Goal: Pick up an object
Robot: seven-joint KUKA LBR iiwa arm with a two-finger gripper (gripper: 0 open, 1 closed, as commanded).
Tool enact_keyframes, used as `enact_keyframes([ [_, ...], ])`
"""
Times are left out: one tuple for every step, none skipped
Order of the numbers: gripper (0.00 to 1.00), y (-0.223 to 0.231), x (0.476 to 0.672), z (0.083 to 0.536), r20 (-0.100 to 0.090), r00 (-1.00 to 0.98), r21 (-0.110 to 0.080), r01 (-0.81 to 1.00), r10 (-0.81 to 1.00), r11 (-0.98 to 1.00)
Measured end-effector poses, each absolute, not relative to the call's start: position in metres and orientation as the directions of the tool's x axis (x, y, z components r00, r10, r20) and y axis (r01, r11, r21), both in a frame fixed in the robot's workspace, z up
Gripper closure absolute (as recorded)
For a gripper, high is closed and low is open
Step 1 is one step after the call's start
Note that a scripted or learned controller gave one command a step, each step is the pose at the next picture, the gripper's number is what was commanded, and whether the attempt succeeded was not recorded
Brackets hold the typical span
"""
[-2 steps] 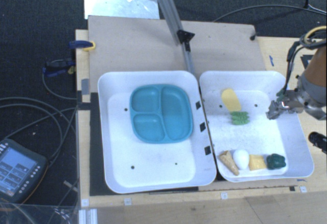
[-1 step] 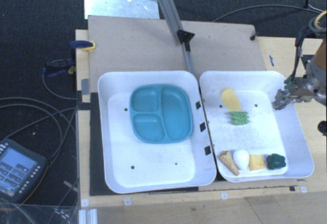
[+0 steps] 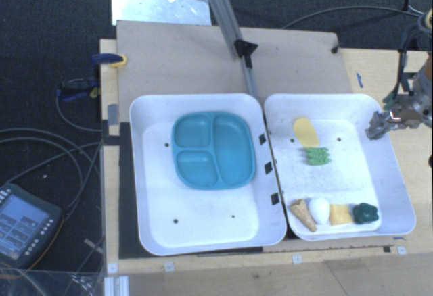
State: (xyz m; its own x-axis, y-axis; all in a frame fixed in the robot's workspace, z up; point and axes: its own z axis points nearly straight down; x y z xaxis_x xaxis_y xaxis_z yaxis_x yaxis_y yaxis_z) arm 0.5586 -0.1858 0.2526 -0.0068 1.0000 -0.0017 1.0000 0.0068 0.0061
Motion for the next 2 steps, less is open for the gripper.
enact_keyframes([
  [1.0, -0.13, 0.549, 0.26, 0.002, -0.011, 0.003, 1.0, 1.0, 0.011],
  [1.0, -0.074, 0.542, 0.266, 0.003, -0.012, 0.002, 1.0, 1.0, 0.012],
])
